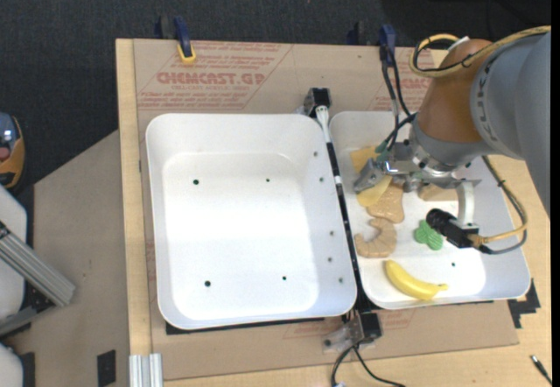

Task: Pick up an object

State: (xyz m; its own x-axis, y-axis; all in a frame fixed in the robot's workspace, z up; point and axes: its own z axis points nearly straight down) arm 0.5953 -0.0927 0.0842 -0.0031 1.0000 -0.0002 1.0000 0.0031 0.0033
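While reaching in from the right, arm (490, 96) bent low over right bin (503, 276), gripper (374, 173) among tan pieces (382, 217), grip honestly can't tell.

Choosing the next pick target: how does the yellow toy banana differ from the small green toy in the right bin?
The curved yellow toy banana is longer than the small green toy, which is compact and lumpy. The banana lies near the front edge; the green toy sits farther back, beside the arm's black fitting. Both rest in the right white bin.
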